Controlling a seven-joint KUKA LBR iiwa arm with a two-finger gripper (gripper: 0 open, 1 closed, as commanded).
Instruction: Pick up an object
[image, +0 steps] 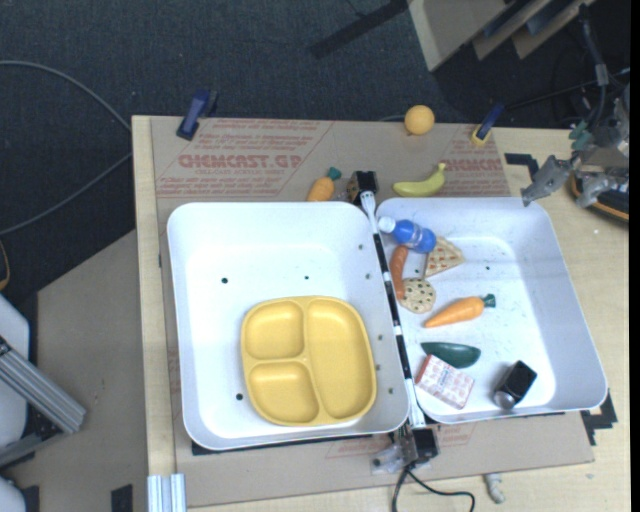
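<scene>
The right bin (560, 260) holds several objects. A blue and white bottle (410, 235) lies at its far left, beside a reddish sausage (399, 267), a pizza slice (442, 257) and a round cookie (417, 295). An orange carrot (457, 311) lies in the middle. Nearer the front are a dark green vegetable (451, 352), a pink and white box (444, 382) and a black cylinder (514, 384). My gripper (541, 184) hovers above the bin's far right corner, apart from all of them, with nothing seen in it.
The left bin (200, 300) holds a yellow divided plate (308, 358). Behind the bins on the cardboard lie a banana (420, 183), an orange ball (419, 119), a small orange toy (322, 187) and a black item (364, 183). Blue clamps (194, 115) grip the board's far edge.
</scene>
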